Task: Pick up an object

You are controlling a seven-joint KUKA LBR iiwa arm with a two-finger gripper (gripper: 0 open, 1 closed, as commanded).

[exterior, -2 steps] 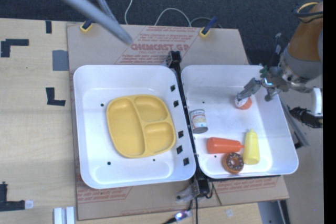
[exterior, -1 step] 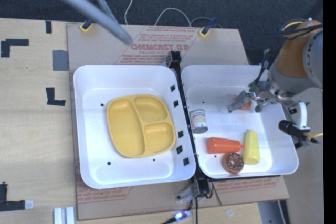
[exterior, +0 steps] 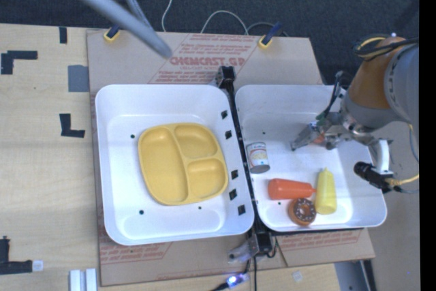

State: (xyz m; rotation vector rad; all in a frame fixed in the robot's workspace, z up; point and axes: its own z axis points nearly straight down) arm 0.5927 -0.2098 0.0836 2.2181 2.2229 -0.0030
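The hand (exterior: 308, 138) hung low over the right white bin (exterior: 286, 100), grey fingers pointing left; whether they were spread could not be told, and nothing showed between them. The small white-labelled can (exterior: 257, 157) stood left and slightly nearer; the orange carrot-shaped toy (exterior: 289, 188), lying left-right, lay nearer still.

We see even, bright overhead light; the two shallow white plastic bins (exterior: 109, 146) glare slightly, shadows stay soft, and fine detail looks mildly blurred.
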